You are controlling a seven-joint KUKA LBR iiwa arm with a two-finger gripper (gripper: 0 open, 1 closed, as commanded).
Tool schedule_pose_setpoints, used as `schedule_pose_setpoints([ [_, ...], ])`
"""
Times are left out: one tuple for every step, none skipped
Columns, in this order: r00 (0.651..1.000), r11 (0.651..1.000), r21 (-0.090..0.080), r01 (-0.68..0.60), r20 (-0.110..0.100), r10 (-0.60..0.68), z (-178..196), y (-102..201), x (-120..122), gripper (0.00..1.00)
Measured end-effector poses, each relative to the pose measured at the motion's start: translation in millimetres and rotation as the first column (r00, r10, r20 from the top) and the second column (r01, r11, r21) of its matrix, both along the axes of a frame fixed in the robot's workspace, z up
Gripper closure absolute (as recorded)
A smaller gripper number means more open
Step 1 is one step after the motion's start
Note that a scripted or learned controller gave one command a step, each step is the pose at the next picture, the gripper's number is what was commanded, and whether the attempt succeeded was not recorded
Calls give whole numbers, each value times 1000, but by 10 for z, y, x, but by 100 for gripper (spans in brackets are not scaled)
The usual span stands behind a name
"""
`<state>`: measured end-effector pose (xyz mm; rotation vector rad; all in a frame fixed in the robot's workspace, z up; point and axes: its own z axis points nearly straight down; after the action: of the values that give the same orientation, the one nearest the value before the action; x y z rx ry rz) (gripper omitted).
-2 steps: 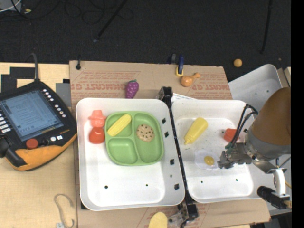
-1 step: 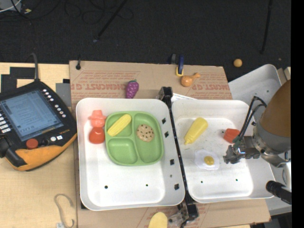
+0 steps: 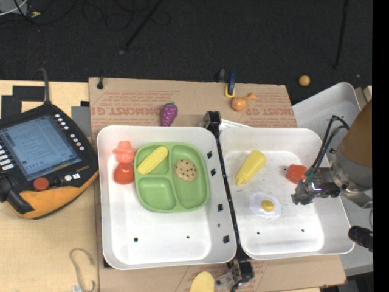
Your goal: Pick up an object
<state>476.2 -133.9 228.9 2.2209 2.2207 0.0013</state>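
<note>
Fried egg toy (image 3: 265, 205) sits near-left of gripper (image 3: 304, 194); finger state: can't tell. Risk: flat egg slips, or red piece (image 3: 296, 173) gets knocked.

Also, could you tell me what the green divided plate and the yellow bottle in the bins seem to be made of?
Green divided plate: probably moulded plastic, with an even colour, rounded compartment walls and a soft sheen.
Yellow bottle: likely a plastic toy, smooth, uniformly yellow and faintly glossy; whether it is hard or squeezable cannot be told from its look.
</note>
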Motion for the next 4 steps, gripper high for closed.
schedule_pose_setpoints([
  [1000,1000,2,-5,-3,5,-59,597,176,100],
  [1000,1000,2,-5,-3,5,32,1164,353,100],
  [1000,1000,1,0,-6,0,-42,1309,222,100],
  [1000,1000,-1,1,-4,-1,-114,1218,320,100],
])
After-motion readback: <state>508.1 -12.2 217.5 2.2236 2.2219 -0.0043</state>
